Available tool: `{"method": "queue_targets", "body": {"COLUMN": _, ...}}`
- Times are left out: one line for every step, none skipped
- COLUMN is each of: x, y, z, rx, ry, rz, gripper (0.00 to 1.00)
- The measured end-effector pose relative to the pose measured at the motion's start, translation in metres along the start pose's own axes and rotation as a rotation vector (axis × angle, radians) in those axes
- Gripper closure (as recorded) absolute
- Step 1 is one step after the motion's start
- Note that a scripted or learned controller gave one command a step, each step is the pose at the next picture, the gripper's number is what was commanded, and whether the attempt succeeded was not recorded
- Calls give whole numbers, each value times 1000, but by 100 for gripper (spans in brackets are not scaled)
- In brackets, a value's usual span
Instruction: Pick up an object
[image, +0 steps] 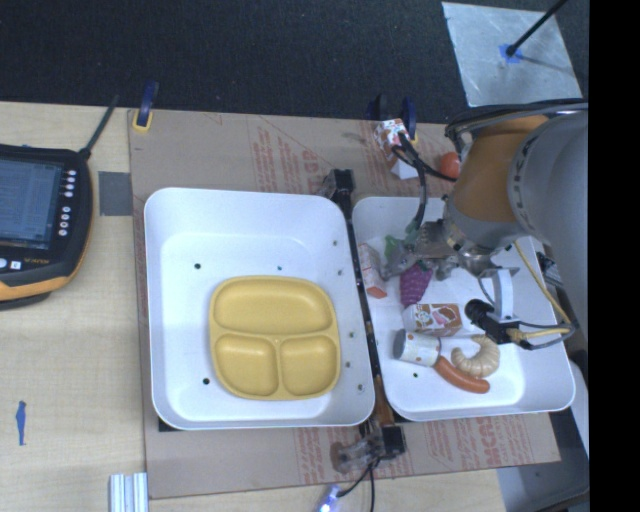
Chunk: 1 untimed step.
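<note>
The right bin holds several small items: a purple toy fruit, a red-and-white carton, a white tube, an orange sausage, a tan curved pastry and a reddish piece by the left wall. The grey arm with its orange band reaches in from the right over the bin's far half. My gripper hangs just above the purple fruit's far end, beside something green. The wrist hides much of it.
The left bin carries a yellow three-compartment plate. A teach pendant lies on the bench at the far left. Cables trail from the wrist across the right bin's right side. Clamps stand at the bins' far edge.
</note>
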<state>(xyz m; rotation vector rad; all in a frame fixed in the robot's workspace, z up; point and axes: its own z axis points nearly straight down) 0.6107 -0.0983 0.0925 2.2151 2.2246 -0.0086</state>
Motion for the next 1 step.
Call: {"method": "queue_targets", "body": {"x": 1, "y": 1, "z": -10, "rx": 0, "ry": 2, "rz": -3, "gripper": 100}}
